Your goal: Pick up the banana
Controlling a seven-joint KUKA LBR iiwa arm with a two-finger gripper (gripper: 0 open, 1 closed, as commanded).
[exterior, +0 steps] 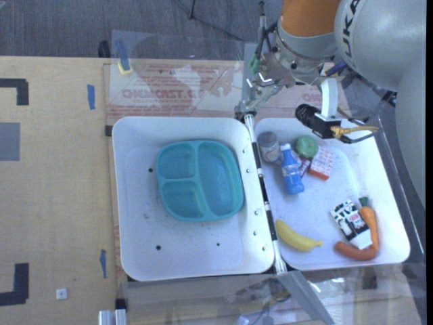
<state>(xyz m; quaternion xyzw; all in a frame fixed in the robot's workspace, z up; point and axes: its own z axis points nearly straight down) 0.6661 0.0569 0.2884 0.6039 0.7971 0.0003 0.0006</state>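
Clearly we have not reached the banana yet: it lies flat near the front-left corner of the right bin, close beside the wall that divides the two bins, apart from everything else in there. Our gripper hangs high over the far edge of the bench, above the seam between the bins, well away from the fruit. We cannot tell how it is set, since the tip is small and tangled with cable in this view, and we see nothing held in it.

The left bin carries a teal divided plate, sitting in the middle, which has no bearing on the pick. In the right bin, a blue bottle, a grey can and a green round thing cluster at the back, while a carrot and a black-and-white carton rest toward the front-right. We judge the banana's nearness to the bin wall the main difficulty, as it leaves little room on that side.
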